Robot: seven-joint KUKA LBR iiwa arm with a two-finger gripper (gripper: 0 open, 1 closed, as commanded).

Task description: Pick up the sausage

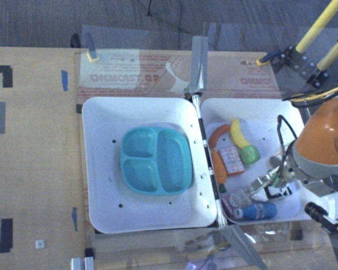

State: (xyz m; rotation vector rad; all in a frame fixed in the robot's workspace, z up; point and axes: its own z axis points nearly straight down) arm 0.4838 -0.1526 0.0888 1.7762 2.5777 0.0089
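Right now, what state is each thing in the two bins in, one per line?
Sausage: lying against the right bin's left wall, not gripped.
Divided teal plate: flat in the left bin.
Banana: lying flat.
Blue bottle: on its side.
Gripper: low over the right bin.

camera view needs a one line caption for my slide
KUKA arm's gripper low in the right bin beside the sausage, a teal divided plate in the left bin.
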